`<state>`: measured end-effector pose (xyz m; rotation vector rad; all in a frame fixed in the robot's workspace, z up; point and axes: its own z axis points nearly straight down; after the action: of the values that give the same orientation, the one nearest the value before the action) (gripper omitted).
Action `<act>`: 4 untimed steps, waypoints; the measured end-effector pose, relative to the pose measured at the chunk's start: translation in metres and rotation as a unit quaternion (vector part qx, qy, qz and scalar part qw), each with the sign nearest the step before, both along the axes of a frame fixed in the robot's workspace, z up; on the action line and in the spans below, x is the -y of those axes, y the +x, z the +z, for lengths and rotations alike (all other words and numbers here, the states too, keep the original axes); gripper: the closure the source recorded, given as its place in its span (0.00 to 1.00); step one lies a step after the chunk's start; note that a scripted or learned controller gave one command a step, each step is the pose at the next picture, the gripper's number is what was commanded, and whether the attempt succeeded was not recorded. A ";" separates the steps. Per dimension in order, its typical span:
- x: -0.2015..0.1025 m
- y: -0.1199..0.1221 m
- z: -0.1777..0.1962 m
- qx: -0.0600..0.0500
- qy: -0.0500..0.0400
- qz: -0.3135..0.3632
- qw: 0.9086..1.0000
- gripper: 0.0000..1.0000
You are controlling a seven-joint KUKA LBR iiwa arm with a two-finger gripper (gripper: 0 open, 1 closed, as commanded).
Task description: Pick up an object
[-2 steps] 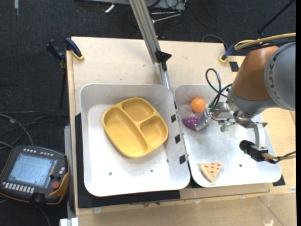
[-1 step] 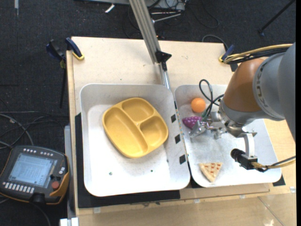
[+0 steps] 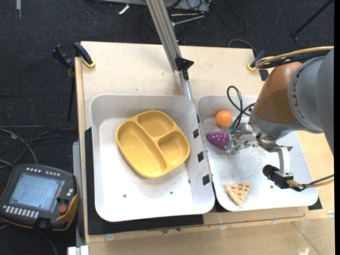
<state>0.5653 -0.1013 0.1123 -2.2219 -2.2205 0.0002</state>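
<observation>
- Gripper (image 3: 232, 144) sat low over the right bin (image 3: 297, 158), toward its left half, with the arm (image 3: 289, 102) coming in from 3 o'clock.
- Could not tell from this angle how the gripper was set; nothing was seen held in it.
- Grapes (image 3: 218, 138), a purple bunch, lay at 9 to 10 o'clock of the gripper, just beside it, possibly touching; contact too fine to call.
- Bunch's long axis ran roughly 9 to 3 o'clock, pointing back at the gripper, so the nearest target was side-on rather than underneath.
- Judgement: a short shift toward 9 o'clock would be needed to centre over the grapes before any grasp.
- Orange (image 3: 224, 118), a small ball, sat at 12 o'clock of the grapes, near them, and at 11 o'clock of the gripper; it could get nudged in a sloppy approach.
- Waffle (image 3: 238, 193), a wedge-shaped piece, lay at 6 o'clock of the gripper, well apart, near the bin's front rim, unobstructed.
- A cable looped off the wrist over the bin at 12 o'clock.
- Left bin (image 3: 101, 158) held a yellow tray (image 3: 152, 142) with three compartments, well apart at 9 o'clock, beyond the bin divide.
</observation>
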 end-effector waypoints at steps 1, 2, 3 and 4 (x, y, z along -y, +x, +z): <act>-0.001 0.006 0.063 0.004 -0.001 0.002 1.000 1.00; 0.004 0.000 0.111 0.003 -0.001 0.001 1.000 1.00; 0.004 0.001 0.125 0.001 0.000 0.001 1.000 1.00; -0.048 0.012 0.134 0.001 0.001 0.004 1.000 1.00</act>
<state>0.5777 -0.0535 0.2463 -2.2141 -2.2290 -0.0044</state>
